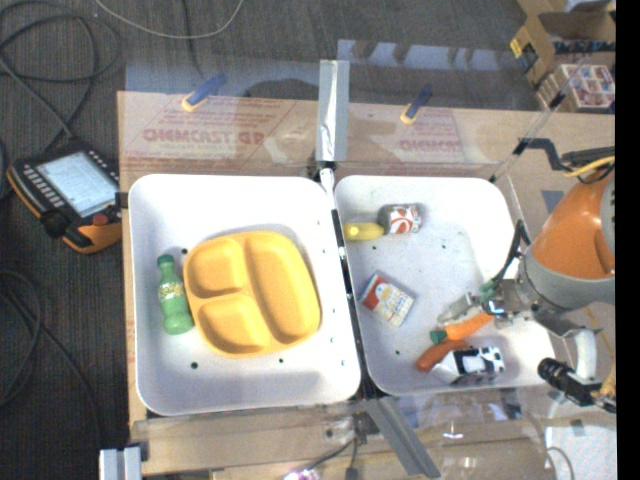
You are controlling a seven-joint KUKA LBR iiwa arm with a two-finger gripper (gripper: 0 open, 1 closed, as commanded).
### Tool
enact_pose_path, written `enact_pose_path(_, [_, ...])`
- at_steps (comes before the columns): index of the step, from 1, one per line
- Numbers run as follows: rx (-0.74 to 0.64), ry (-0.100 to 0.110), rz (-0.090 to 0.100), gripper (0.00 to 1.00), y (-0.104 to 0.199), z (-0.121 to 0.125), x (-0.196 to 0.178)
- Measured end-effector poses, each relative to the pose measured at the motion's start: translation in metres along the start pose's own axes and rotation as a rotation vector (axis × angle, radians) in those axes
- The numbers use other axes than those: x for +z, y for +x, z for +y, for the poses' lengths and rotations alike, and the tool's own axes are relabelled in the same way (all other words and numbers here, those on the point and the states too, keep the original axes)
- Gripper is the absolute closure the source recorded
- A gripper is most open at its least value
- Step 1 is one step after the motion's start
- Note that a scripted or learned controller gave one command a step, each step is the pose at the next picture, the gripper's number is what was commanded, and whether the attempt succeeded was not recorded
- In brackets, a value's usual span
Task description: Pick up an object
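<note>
In the right bin [440, 218], toward its near right corner, an orange carrot-shaped object [455, 340] is being observed lying flat, its long axis running on a slant from the lower left up to the right, with the thicker reddish end pointing toward the near rim and the paler end directed at the arm [580, 248]. The gripper [490, 303] is being seen just above and beside the upper end of that object; whether it is spread or pressed together cannot be told, as the parts there are being blurred and crowded. A black and white item [478, 362] is being noted just beside the carrot's lower end, its form hard to make out. The arm is being cut off at the right edge.
</note>
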State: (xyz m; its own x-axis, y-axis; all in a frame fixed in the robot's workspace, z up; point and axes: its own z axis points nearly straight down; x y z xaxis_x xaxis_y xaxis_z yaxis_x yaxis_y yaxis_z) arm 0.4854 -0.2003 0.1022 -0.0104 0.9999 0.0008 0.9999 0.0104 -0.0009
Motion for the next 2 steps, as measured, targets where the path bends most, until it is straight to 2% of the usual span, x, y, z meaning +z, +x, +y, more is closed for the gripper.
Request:
enact_pose_path(1, [-0.002, 0.0, 0.001, 1.0, 0.001, 0.001, -0.009])
enact_pose_path(2, [0.05, 0.001, -0.003, 1.0, 0.03, 0.017, -0.083])
